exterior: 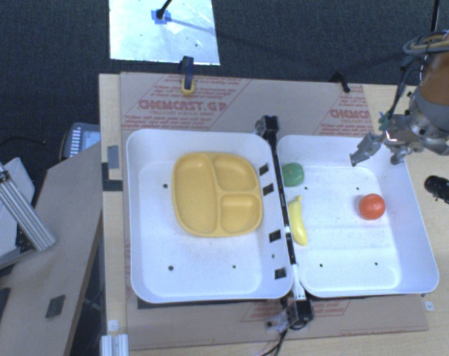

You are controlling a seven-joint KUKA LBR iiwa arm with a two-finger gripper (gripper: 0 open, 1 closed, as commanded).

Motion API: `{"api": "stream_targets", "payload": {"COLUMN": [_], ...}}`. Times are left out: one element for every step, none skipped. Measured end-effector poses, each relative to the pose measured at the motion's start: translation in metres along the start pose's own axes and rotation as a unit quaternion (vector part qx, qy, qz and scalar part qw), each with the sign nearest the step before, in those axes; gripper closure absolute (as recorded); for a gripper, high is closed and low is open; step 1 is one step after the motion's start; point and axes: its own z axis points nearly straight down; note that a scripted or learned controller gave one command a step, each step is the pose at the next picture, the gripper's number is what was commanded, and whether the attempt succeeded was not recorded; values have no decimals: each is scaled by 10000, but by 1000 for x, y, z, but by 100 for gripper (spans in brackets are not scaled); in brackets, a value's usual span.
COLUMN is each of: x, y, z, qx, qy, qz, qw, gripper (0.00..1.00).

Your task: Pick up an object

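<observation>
Jaws (380, 148) hang over the far right corner of the right bin (413, 273), at about 2 o'clock in the view. The two fingers look spread apart w/ nothing between them. One finger (363, 150) points down-left toward the bin's back wall; the other is near the right rim. Grey arm (441, 87) comes in from 3 o'clock.

Inside the right bin: orange ball (371, 206) sits at 6 o'clock from the jaws, well apart from them. Green ball (292, 173) lies at 9 o'clock from the jaws, near the bin's left wall. Banana (298, 222) lies lengthwise just beside that wall, at 6 o'clock from the green ball, not touching it.

Left bin (147, 273) carries a yellow divided plate (215, 193), approx. centred. Both bins rest on cardboard (232, 99) atop the counter (110, 102).
</observation>
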Motion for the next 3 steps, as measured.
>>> {"api": "stream_targets", "payload": {"x": [-1,-7,-8], "y": [3,10,11], "z": [63,111,97], "qx": [0,-11,-42], "qy": [1,-3,-12], "qz": [1,3,3], "qw": [10000,10000,10000], "gripper": [0,0,100]}}
